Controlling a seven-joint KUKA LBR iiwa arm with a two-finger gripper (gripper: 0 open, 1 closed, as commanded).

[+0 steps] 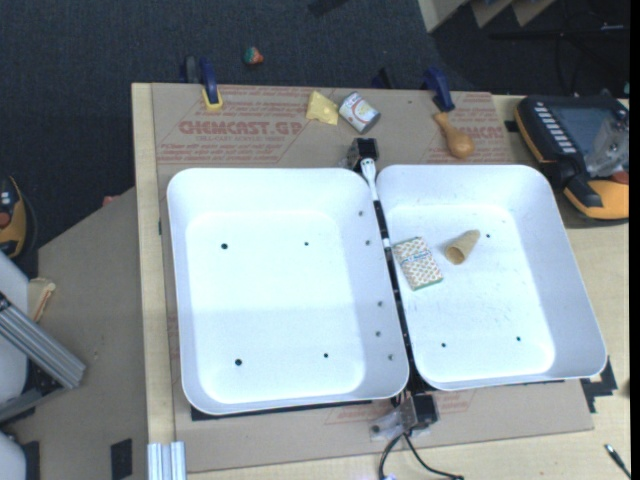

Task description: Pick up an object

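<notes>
Patterned box (417,263) beside tan cone (461,247) in right bin (560,268), left bin (200,298) alongside.

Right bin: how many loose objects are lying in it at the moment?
2. A small patterned box lies near the right bin's left wall, and a tan cone-shaped piece lies just right of it, apart from it. Nothing seems hidden.

Below me: left bin (200,268) and right bin (540,268) smooth white plastic, faint sheen; bench board (150,218) matt brown cardboard-like, red print; patterned box (417,263) looks like printed paper; cone (461,247) tan, matt, rough-looking; floor (100,28) dark, carpet-like weave; wooden-looking brown piece (453,135) slightly glossy
</notes>
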